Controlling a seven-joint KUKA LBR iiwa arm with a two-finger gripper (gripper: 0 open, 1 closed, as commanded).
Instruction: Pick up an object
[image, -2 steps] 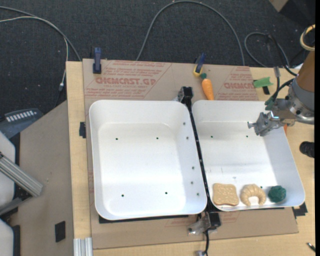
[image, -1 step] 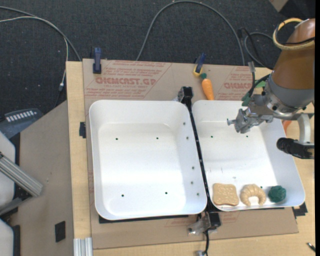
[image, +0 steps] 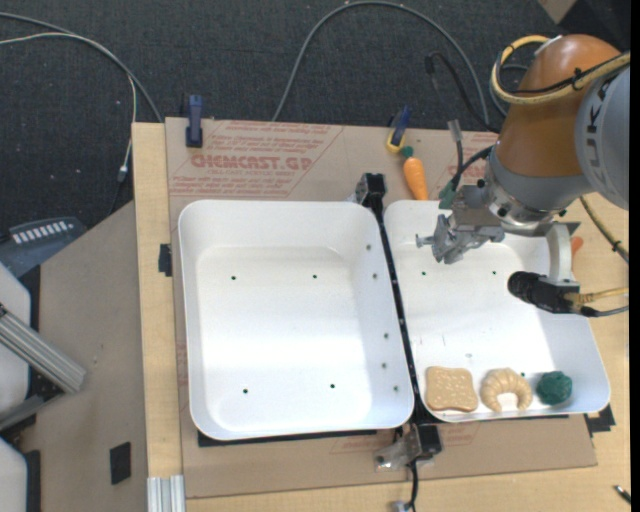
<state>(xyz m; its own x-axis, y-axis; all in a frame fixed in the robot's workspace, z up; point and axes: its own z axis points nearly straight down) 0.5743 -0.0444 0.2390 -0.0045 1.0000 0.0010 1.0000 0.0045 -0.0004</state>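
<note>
Along the near edge of the right bin (image: 470, 310) lie three small things in a row. A tan square piece of toast (image: 450, 389) is at the left. A pale croissant (image: 506, 389) lies in the middle, just beside the toast. A dark green ball (image: 554, 387) is at the right, close to the bin's near right corner. All three rest on the bin floor, well apart from the tool.

The tool (image: 447, 240) hangs over the far left part of the same bin. Whether it is open or closed cannot be told from this slant. Above it the grey arm (image: 560, 110), with its orange band, reaches in from the right.

The left bin (image: 280, 320) sits side by side with the right one, their rims meeting along the middle. Both bins stand on a table (image: 150, 300) covered with brown cardboard, which is printed in red at the far side. On that cardboard, just beyond the far left corner of the right bin, lies an orange carrot-shaped thing (image: 415, 178). Two blue clamps (image: 193, 120) sit at the far edge of the sheet, one to the left and one near the carrot-shaped thing.
</note>
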